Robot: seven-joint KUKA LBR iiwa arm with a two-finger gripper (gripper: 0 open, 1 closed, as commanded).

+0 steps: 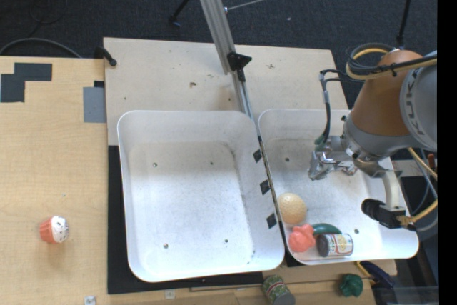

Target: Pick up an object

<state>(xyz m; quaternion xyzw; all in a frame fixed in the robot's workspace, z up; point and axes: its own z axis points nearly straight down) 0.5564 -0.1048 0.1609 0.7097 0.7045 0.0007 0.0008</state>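
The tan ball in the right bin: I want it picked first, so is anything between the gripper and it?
Nothing visible. The gripper hangs over bare bin floor up and right of the tan ball. The pink toy and small can lie on the ball's far side.

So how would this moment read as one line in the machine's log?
pincer: over right bin, nothing held | tan ball, pink toy, small can: lying near front
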